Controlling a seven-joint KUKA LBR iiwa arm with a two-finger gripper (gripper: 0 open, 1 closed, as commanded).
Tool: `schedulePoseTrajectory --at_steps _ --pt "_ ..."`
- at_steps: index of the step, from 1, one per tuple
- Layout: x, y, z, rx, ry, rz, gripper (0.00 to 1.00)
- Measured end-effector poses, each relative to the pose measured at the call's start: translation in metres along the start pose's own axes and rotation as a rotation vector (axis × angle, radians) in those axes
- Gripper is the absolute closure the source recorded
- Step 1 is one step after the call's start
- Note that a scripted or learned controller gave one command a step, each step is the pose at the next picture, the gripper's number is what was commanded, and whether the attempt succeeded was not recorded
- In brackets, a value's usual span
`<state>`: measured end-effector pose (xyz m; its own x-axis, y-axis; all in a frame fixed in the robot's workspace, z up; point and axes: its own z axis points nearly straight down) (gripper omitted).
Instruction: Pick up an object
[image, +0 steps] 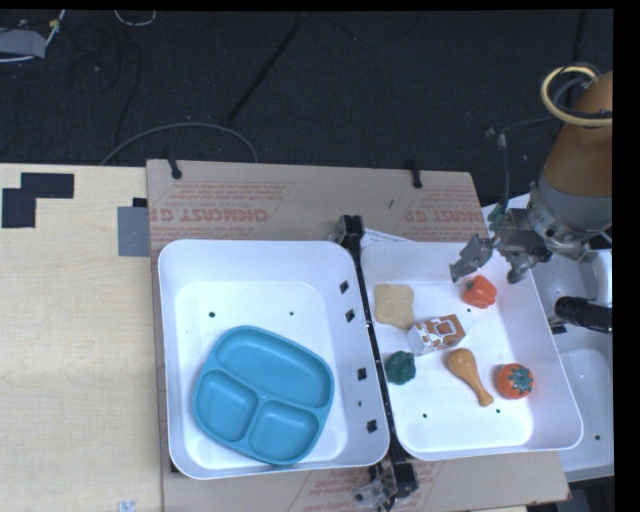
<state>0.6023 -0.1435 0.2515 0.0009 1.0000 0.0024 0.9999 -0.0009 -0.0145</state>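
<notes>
Hand (492, 258) spread, gripping nothing, poised over the far right corner of the right bin (560, 425). Just beneath and touching near one fingertip: small orange-red toy pepper (480, 292). Probably light, hard plastic, rounded and slick, apt to squirt sideways. Best pinched across the widest middle. Nearer the camera from the hand: drumstick (468, 373) and tomato (514, 381).
</notes>
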Motion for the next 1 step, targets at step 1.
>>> schedulePoseTrajectory --at_steps 1 --pt "-0.0001 0.0020 -0.0066 -0.011 -0.002 -0.001 0.00"
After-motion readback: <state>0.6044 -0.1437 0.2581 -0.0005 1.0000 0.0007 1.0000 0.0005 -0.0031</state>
